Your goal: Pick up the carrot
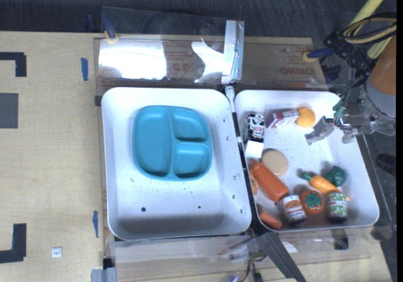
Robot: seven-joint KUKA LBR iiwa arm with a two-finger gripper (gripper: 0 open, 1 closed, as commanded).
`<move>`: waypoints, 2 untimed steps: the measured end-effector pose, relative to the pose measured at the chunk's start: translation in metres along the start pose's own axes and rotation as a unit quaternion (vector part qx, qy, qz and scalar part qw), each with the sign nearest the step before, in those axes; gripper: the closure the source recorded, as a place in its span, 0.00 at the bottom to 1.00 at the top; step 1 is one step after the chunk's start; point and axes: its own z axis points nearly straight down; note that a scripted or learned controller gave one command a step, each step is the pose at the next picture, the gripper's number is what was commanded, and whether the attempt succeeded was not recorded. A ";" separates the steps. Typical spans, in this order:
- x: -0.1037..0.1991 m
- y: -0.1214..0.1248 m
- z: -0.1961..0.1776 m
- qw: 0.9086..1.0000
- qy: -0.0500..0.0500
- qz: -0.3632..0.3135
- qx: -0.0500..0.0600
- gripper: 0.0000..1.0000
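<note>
The gripper (332, 129) hung by the right bin's (368, 174) far right edge, fingers spread apart and holding nothing, with bare floor below it. The carrot (321, 182) lay toward the near right corner. The left bin (119, 148) held a blue tray (171, 142).

Arm (385, 79) cut off at right edge. Jar (293, 208) labels too small to read. Jaws' gap indistinct.

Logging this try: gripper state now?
Gripper: open, holding nothing, above the right bin, up and right of the carrot.
</note>
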 end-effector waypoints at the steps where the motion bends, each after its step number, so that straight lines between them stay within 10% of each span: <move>1: -0.048 -0.043 0.108 0.997 0.008 0.082 0.005 0.00; 2: -0.034 -0.061 0.120 0.977 0.006 0.215 -0.007 0.00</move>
